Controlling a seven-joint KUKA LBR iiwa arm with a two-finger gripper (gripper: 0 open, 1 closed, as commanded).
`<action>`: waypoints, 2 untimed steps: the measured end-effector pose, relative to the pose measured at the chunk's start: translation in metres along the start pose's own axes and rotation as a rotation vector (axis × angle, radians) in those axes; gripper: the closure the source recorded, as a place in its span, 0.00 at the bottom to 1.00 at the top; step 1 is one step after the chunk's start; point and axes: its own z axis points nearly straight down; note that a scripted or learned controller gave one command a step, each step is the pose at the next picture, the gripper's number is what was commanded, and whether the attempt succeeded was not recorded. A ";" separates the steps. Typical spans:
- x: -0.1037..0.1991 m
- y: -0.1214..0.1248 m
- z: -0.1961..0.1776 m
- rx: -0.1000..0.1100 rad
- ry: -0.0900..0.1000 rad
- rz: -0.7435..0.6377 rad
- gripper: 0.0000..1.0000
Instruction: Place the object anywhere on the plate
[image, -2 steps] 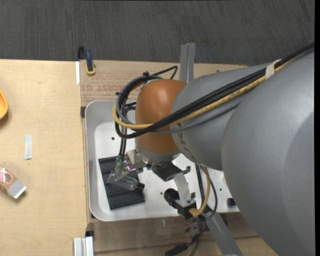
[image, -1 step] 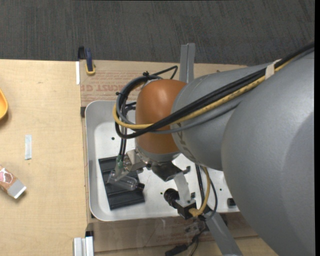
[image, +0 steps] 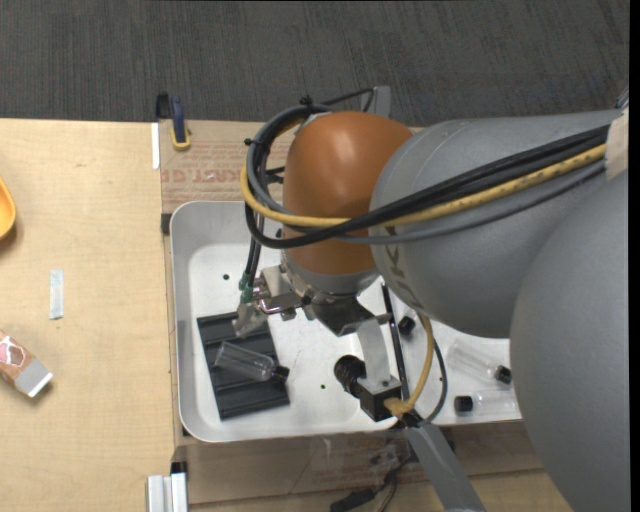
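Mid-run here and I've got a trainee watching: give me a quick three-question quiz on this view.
1. True or false: the dark ribbed plate lies inside the white bin.
2. Which lies on the plate: a clear plastic object, an orange ball or a spoon?
3. From which side of the view does the arm reach in?

Key: 1 true; 2 the clear plastic object; 3 the right.

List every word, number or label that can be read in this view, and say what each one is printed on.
Nothing here can be read with certainty.
Cardboard sheet behind the white bin: faint reddish printed lettering, too washed out and blurred to read.
Small packet at the left edge of the bench: red and white markings, too small to read.
Dark tray in the bin: no lettering visible.
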 end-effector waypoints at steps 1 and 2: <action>-0.005 -0.002 0.158 0.003 0.001 0.154 0.00; 0.003 0.000 0.141 0.001 0.001 -0.015 0.00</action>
